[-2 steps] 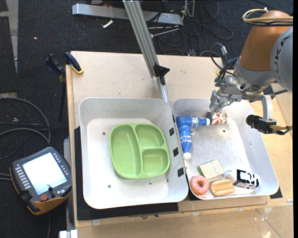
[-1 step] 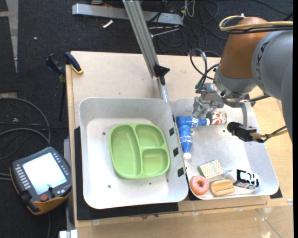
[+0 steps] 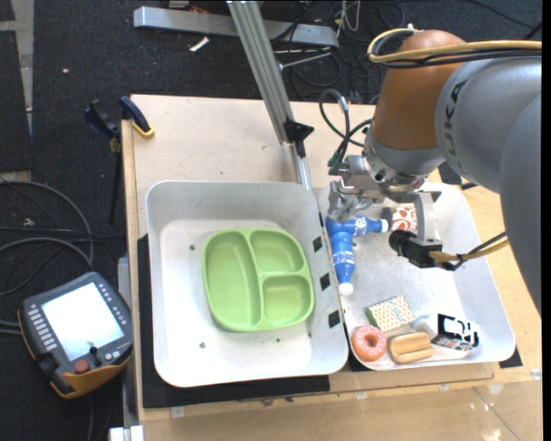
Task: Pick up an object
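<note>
I've got the gripper (image 3: 349, 207) down over the blue bottle (image 3: 343, 245) at the right bin's (image 3: 482, 258) left edge, grip state unclear to me, so I judge closing and lifting comes next.

Tan bench (image 3: 215, 138), two white bins (image 3: 172, 258)

A light wooden bench (image 3: 215, 138) is seen in the middle of the frame, set on a dark carpeted floor (image 3: 52, 52). A teach pendant (image 3: 76, 332) with a lit screen is parked at the lower left. Black cables (image 3: 34, 232) are strewn over the floor at left, and a metal rail (image 3: 232, 24) is laid along the top.
</note>
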`<state>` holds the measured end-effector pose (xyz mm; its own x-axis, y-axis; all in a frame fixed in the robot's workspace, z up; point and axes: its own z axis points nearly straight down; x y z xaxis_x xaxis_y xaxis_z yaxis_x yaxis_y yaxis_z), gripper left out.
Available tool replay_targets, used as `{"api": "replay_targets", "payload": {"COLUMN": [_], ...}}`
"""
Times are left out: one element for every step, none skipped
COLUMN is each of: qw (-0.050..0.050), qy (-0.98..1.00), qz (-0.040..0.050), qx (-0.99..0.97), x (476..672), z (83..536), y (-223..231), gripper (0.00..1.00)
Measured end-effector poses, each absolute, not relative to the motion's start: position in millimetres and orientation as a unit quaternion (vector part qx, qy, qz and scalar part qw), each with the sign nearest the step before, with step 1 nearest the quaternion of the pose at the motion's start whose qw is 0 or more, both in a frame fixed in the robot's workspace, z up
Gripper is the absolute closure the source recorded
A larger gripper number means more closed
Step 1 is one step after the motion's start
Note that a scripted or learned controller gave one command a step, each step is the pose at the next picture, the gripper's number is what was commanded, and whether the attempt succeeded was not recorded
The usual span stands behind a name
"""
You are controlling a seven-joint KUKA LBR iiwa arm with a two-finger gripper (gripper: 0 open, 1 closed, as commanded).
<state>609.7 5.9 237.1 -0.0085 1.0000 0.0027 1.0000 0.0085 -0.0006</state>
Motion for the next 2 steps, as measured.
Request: {"api": "replay_targets", "payload": {"qw": [0.002,0.002], "qy": [-0.710,-0.710], "qz": [0.0007,0.0005], "qx": [-0.704,-0.704], "x": [588.5,560.7], "z": [229.1,229.3], "y": [48.2,99.0], "gripper": [1.00,1.00]}}
